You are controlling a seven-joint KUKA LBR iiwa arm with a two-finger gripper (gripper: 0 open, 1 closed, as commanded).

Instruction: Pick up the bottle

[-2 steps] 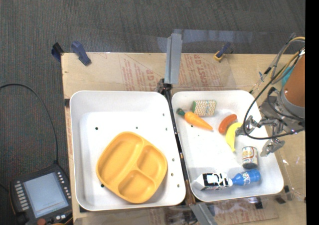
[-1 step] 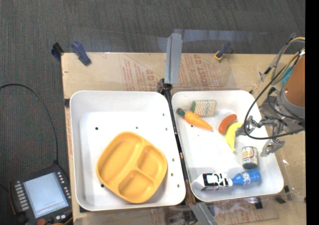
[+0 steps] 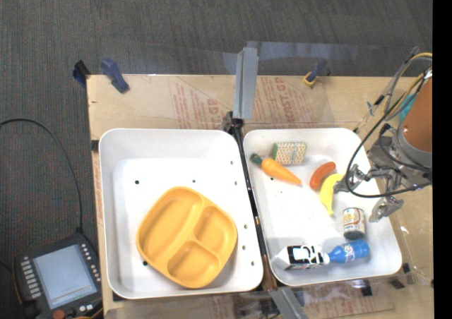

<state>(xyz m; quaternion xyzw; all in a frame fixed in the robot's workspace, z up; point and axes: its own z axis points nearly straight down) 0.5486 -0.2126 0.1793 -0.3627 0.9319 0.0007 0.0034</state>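
Observation:
The bottle lies on its side along the front wall of the right bin. It is blue, with a black-and-white label toward its left end. My gripper hangs over the bin's right side, up and to the right of the bottle and well apart from it. The gripper is open, with nothing between its fingers. A small can stands just below the gripper, between it and the bottle.
The right bin also holds a carrot, a patterned sponge, a red sausage and a banana. A yellow divided plate lies in the left bin. Cables hang near the arm.

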